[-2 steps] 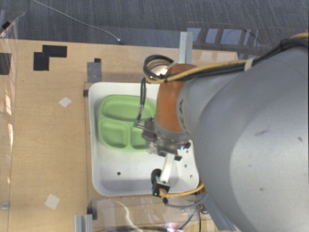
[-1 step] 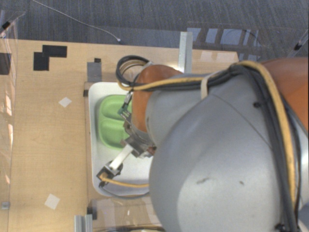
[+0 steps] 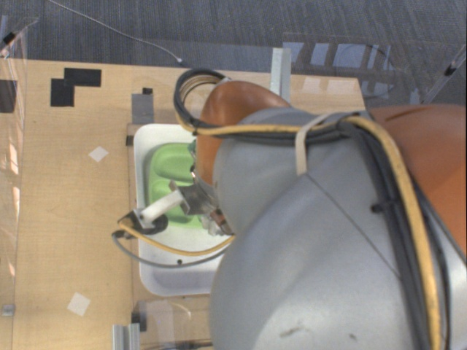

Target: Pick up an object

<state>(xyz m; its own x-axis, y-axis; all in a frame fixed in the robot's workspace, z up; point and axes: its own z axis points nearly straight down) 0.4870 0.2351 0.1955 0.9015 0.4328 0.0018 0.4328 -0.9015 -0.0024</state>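
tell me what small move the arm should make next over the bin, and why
Probably a short, slow lowering straight down onto the green object. The wrist end of the arm sits right over that object inside the white bin, so it already seems lined up. The arm's grey body hides the gripper's tips, so I can't confirm any grasp; going slowly is the safer choice.

Green object (image 3: 169,172) — soft-edged, flat, lying in the white bin (image 3: 146,138), partly hidden by the arm

High slanted view over bench (image 3: 66,195)
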